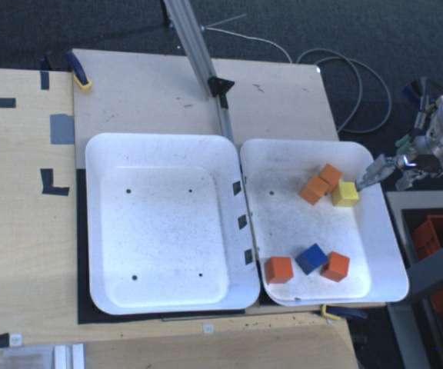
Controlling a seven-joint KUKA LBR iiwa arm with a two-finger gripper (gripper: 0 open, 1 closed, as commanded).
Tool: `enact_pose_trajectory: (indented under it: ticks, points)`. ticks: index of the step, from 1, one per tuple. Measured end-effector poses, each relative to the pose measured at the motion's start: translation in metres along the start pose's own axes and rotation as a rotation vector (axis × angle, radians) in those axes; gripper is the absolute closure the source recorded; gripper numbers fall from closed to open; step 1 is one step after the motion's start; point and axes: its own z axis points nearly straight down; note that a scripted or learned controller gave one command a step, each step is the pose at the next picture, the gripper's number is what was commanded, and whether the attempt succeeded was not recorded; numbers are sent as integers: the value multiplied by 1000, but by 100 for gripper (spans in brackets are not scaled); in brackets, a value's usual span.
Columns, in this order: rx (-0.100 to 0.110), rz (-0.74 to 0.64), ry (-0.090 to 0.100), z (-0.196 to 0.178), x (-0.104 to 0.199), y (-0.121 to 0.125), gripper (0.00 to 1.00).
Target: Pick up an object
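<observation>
The right bin (283, 214) holds several small blocks. Two orange blocks (321, 183) touch each other near its far right, with a yellow block (345, 194) just beside them. Along the near wall lie a red-orange block (279, 268), a blue block (311, 258) and another red-orange block (335, 266). My gripper (383, 174) reaches in over the right rim of this bin, just right of the yellow block. Nothing shows in its grasp.
The left bin (160, 221) sits side by side with the right one. A slanted metal rail (198, 44) runs from the top down to the gap between the bins. Cables (344, 68) lie on the dark floor beyond.
</observation>
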Motion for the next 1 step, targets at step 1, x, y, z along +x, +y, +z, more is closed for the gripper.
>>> enact_pose_trajectory:
  ticks: [1]
  points:
    - [8,1,2,187,-5,18,0]
